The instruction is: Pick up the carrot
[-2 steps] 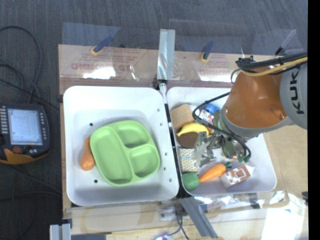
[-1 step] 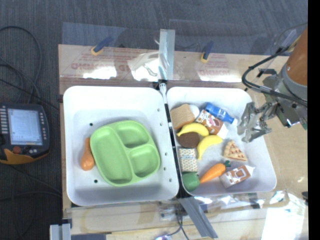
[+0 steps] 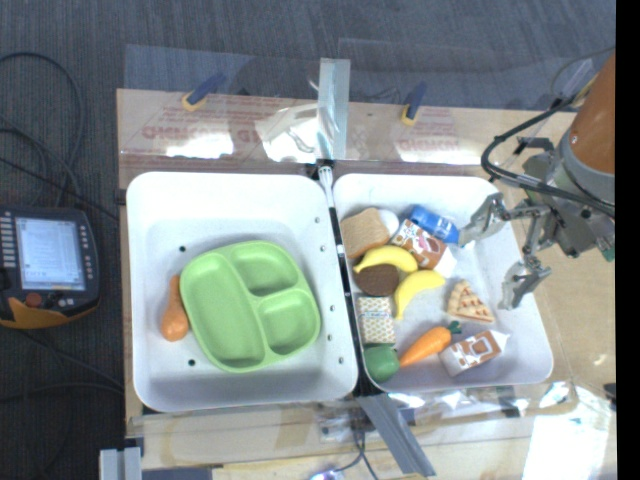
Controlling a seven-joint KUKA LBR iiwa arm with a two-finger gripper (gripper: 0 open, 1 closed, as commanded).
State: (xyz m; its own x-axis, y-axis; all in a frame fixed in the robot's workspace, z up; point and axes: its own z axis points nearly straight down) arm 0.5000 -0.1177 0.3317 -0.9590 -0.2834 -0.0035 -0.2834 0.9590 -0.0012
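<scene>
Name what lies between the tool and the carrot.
In the camera view, the pizza slice lies between the tool and the carrot.

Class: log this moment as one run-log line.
carrot: lying in right bin | hand: open, above bin's right side, apart from carrot | grasp: not yet

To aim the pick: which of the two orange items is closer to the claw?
The carrot in the right bin, below the bananas; the other lies left of the green tray.

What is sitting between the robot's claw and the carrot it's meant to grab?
The pizza slice lies roughly between the gripper and the carrot in the right bin. The small carton sits close beside the carrot's tip. Nothing visible covers the carrot from above.
</scene>
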